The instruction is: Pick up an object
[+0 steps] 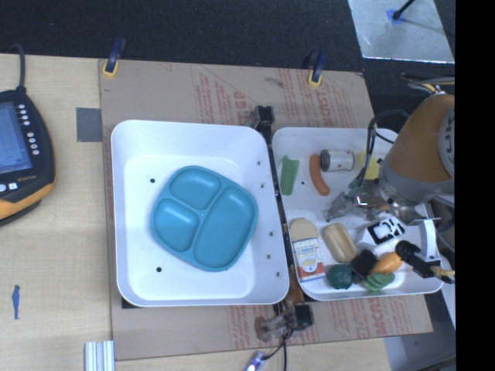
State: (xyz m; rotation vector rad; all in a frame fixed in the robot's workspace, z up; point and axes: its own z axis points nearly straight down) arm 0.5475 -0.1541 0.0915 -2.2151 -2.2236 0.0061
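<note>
Here the left shallow white bin (131, 207) holds a blue three-compartment plastic plate (204, 217), while the right white bin (298, 141) carries the small clutter. Over it hangs the metal two-finger gripper (346, 205), seemingly gripping nothing, fingers slightly apart, just above a tan bread-roll-shaped toy (338, 242) and right of an orange-red sausage toy (318, 174).

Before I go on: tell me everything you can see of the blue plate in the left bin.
The blue plate is a rounded, matte, plastic-looking dish with raised ridges dividing it into three compartments, all bare. It lies flat, right side up, turned at a slant, near the middle of the left bin, resting on the bin floor. Nothing else touches it; the gripper is over the right bin.
</note>
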